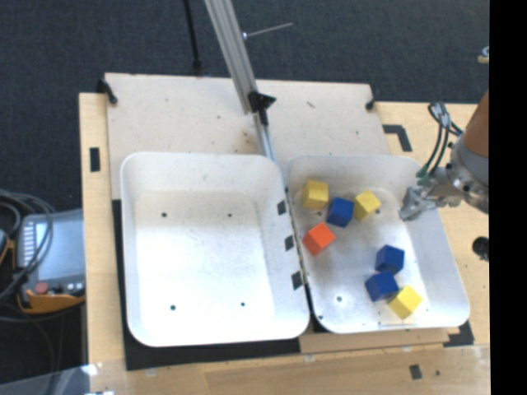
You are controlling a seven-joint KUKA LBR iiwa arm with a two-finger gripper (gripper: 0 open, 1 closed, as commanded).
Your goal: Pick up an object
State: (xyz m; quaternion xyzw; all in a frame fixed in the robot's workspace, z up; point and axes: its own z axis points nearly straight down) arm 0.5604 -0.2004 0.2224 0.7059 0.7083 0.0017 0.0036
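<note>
gripper (pixel 409 206), finger state unclear, over right bin (pixel 436 245); three yellow, three blue, one orange cube (pixel 319 238) lying leftward.

Two white bins (pixel 210 171) sit side by side on the bench. The right bin holds seven blocks: three yellow blocks (pixel 314 194), three blue blocks (pixel 340 211) (two of them near each other) and one orange block (pixel 319 238).

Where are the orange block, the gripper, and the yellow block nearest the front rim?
orange block (pixel 319 238), camera view, top face
gripper (pixel 409 210), camera view, finger end
yellow block (pixel 404 301), camera view, top face
</note>
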